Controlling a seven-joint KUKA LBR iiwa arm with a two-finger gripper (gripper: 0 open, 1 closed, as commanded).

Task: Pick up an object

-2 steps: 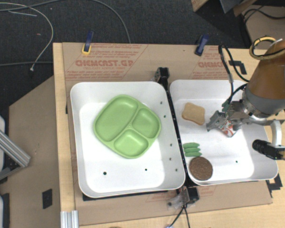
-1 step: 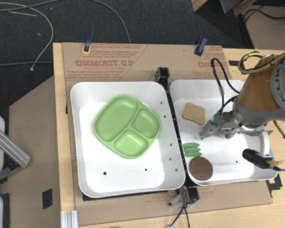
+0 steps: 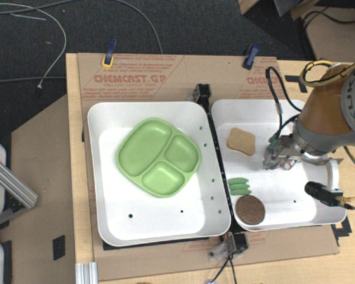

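— Dark carpet w/ loose cables round the bench [image 3: 83, 158], cardboard on top, two white bins clipped side by side. What's in 'em?

— Left bin [image 3: 106, 218]: just a green divided plate [image 3: 158, 157], sat tilted near the middle. Right bin [image 3: 284, 215] has the small stuff: a tan bread-like piece [image 3: 241, 141] toward the far side, green pea pods [image 3: 238, 186] by the divider, and a brown round cookie-ish thing [image 3: 249, 209] at the near left corner, just beside the pods.

— And the arm?

— Reaches in from the right, gripper [image 3: 278, 157] low over the right bin's middle, pointing down. Probably there b/c that's where the graspable bits are. The bread is near it, but apart.

— Holding anything?

— Can't tell if it's clenched or released; too small and cluttered w/ cables. Nothing visibly caught in it, so I'd guess the pick isn't made yet.

— Likely target?

— Bread piece, imo; it's closest.
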